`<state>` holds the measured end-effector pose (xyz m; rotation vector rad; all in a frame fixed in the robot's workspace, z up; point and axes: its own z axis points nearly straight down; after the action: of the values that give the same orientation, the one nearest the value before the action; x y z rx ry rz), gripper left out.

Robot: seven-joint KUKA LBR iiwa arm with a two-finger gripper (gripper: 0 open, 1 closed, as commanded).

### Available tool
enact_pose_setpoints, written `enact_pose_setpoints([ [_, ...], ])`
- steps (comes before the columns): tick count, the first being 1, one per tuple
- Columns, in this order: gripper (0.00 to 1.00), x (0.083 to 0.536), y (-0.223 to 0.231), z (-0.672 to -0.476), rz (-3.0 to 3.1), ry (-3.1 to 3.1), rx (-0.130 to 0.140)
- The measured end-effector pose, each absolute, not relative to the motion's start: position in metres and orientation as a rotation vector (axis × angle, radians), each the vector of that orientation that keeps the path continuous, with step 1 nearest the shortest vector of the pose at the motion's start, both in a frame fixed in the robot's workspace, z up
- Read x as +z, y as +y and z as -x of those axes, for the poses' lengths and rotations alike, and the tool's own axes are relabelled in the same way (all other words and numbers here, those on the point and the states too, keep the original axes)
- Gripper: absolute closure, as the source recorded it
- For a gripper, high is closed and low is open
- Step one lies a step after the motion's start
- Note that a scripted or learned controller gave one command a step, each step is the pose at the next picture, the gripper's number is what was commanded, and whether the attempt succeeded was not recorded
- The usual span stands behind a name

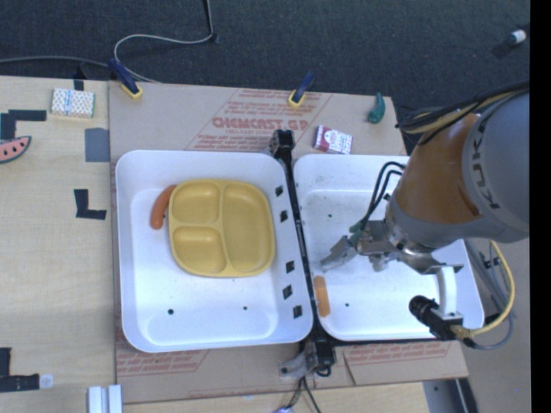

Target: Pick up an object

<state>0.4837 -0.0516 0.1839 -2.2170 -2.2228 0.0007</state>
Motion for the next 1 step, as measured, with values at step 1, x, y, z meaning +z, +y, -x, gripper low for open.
enact_pose_setpoints([
  [1, 0.00, 0.1838, -0.0144, -0.5624, 2.219, -2.223, 0.001],
])
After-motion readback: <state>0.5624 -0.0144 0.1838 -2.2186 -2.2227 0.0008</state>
